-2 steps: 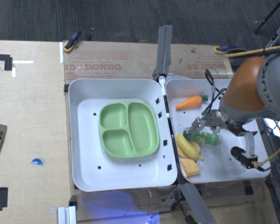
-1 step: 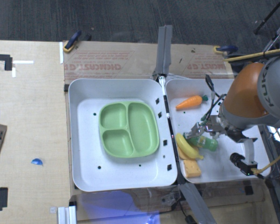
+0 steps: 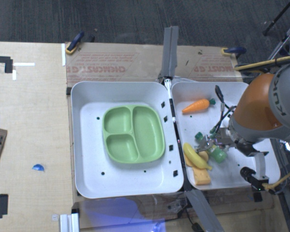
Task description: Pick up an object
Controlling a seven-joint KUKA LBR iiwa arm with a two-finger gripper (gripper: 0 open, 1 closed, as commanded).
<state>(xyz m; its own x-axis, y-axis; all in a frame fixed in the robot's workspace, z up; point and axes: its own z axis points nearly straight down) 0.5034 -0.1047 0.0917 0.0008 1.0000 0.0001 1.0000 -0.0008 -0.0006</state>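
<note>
In the right bin (image 3: 232, 175) lie an orange carrot (image 3: 198, 106) near the back, a yellow banana (image 3: 195, 156) by the left wall, a tan bread slice (image 3: 201, 177) at the front, and a green round object (image 3: 218, 154). My gripper (image 3: 211, 143) hangs low over the bin's middle, right above the green object and next to the banana. A small dark green piece (image 3: 199, 136) lies just left of it. The arm's wrist hides much of the gripper.
The left bin (image 3: 87, 144) holds a green divided plate (image 3: 134, 133). A grey divider post (image 3: 169, 52) stands between the bins at the back. Blue clamps (image 3: 76, 41) sit on the cardboard behind. The arm's orange band (image 3: 257, 103) covers the right bin's right side.
</note>
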